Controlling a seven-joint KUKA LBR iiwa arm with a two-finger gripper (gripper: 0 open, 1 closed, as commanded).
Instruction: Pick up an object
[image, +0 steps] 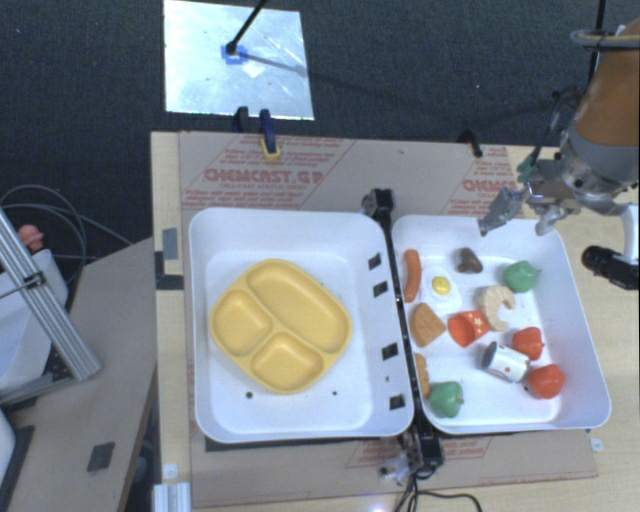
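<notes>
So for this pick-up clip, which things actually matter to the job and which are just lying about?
Part of the job:
gripper, open, above the right bin's far edge
right bin
toy food in it: sausage, fried egg, green pepper, can, tomato

Lying about:
left bin
yellow divided plate
foil sheet
clamp

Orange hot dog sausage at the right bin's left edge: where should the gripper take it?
Grip the long orange sausage across its narrow middle, coming straight down. It lies flat, lengthwise along the right white bin's wall, so set the fingers across its width, minding that wall.
</notes>
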